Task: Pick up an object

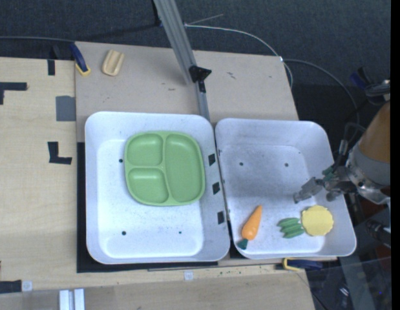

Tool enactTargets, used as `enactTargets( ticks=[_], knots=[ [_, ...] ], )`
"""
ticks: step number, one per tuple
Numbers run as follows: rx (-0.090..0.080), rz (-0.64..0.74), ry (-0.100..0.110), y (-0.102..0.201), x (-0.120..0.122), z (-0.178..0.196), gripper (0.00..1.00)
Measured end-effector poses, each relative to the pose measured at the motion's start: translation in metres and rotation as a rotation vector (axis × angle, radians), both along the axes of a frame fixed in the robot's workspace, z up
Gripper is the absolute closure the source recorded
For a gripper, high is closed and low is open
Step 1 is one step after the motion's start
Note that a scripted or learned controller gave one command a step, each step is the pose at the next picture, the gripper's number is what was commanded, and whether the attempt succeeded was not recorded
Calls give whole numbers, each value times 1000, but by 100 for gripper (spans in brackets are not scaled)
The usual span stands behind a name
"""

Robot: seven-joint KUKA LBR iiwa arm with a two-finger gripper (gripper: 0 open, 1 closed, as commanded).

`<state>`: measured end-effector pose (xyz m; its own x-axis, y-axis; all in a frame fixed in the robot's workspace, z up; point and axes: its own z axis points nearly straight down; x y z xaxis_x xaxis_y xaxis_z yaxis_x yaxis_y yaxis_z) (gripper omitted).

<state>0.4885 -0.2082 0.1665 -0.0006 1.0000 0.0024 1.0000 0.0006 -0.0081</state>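
We found the gripper point(314, 190) low over the right bin point(271, 134), near its right wall, with the arm point(374, 150) reaching in from the right. We could not tell how the claw stood. Nothing sat between its tips. Just below it lay the yellow toy point(317, 220) with green leaves point(290, 227); left of that, an orange carrot point(251, 223) rested near the front wall. The left bin point(103, 173) held a green divided plate point(165, 167).
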Motion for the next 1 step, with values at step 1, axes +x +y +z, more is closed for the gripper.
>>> enactTargets(
  ticks=[1],
  knots=[
    [0,1,0,9,-2,-61,0]
  ],
)
